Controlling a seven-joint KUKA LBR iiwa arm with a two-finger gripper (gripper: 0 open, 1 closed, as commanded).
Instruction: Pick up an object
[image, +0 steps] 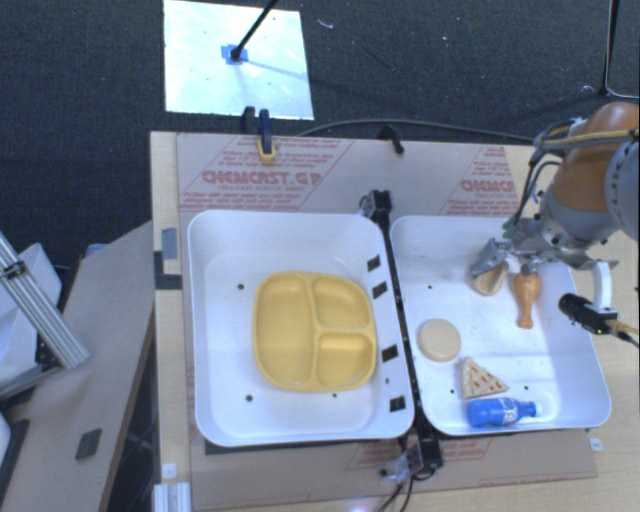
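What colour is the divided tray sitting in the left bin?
Pale yellow. The divided tray shows plainly in the camera view, lying in the left bin.

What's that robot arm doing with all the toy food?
The robot arm's gripper is low in the right bin, at its far end, right by a tan piece of toy food and a toy drumstick. It hasn't lifted anything. A round cracker, a pizza slice and a blue bottle lie nearer in the same bin. The left bin holds a yellow divided plate.
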